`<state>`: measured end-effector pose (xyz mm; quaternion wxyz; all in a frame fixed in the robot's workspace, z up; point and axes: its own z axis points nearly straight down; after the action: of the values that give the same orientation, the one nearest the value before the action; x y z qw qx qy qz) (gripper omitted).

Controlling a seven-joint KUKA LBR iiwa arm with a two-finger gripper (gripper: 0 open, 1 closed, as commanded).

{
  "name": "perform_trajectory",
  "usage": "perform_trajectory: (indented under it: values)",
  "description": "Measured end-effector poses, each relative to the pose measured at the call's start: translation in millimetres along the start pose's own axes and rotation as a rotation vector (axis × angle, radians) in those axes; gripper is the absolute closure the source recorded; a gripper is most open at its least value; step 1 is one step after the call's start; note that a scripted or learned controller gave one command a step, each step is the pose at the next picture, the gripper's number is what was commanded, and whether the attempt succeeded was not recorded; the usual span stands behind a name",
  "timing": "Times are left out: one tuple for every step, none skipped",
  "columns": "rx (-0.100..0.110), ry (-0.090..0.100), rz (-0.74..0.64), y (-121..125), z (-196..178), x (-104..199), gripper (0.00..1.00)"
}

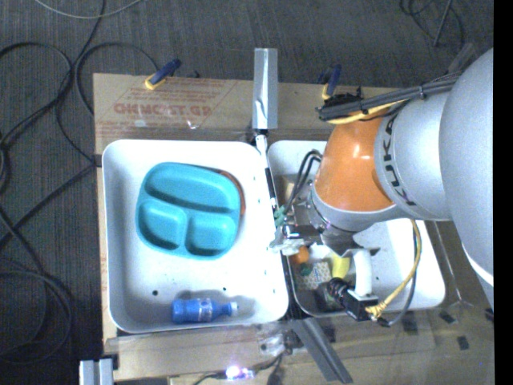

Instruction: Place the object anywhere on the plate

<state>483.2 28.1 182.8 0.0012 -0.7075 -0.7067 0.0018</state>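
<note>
Two white bins sit side by side on the bench. Nearest the camera, in the left bin [120,295], a blue bottle [202,310] lies on its side along the near wall, cap end pointing right. It rests on the bin floor, well apart from the plate and from the gripper.

In the right bin [429,291], the gripper [317,268] is low over the near left corner, just beside the wall shared by the bins. The wrist covers it from above, so whether it is apart, together or clamped on anything cannot be told. Small items [314,276] in orange, yellow and green show around it; what they are is unclear. A yellow cable [405,283] loops from the wrist across the bin floor.

Farther back, the blue plate [191,208] lies flat in the left bin, with three compartments and nothing on it. A brown edge shows at its far right rim.

The orange band [353,175] and the grey arm [449,143] rise over the right bin toward the right.

Beyond the bins, two blue clamps [163,73] grip the far edge of the bench, and cables [48,62] run over the floor.
</note>
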Motion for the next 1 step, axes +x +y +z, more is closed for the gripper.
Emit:
perform_trajectory:
  values:
    - [-0.001, 0.000, -0.217, 0.4, -0.3, -23.4, 1.00]
